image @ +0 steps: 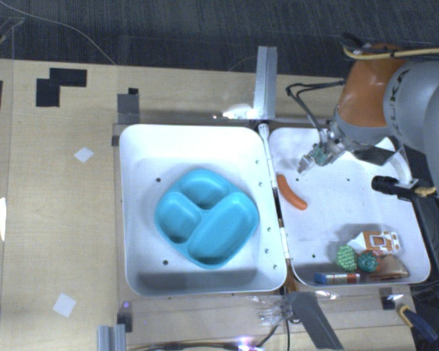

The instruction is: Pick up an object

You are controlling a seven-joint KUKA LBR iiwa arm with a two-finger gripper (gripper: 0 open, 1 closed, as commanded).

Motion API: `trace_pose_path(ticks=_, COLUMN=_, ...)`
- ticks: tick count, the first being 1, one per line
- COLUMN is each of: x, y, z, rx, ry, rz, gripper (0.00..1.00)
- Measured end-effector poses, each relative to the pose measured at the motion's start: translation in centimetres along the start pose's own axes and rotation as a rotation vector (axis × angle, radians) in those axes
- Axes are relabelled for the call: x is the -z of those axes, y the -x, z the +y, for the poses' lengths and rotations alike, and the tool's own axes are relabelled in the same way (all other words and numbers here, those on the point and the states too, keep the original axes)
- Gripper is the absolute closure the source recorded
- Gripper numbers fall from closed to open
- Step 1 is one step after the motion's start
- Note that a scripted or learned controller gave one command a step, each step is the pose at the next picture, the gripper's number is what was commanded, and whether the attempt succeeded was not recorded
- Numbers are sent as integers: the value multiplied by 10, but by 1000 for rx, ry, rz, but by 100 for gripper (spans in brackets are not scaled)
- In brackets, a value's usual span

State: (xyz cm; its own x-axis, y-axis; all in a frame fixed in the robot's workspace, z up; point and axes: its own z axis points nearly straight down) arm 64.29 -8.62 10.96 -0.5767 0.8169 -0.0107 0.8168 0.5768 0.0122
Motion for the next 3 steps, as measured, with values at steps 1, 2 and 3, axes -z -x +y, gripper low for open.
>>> trace_pose_path(ticks=1, x=0, y=0, z=0, rx=0, ry=0, rz=0, gripper=0)
trace_pose_path(ticks=2, x=78, y=-35, z=26, rx=184, ry=-4, rz=5, gripper=0)
trace_pose_path(ticks=3, x=-5, y=-15, z=-26, rx=21, ry=-5, rz=5, gripper=0)
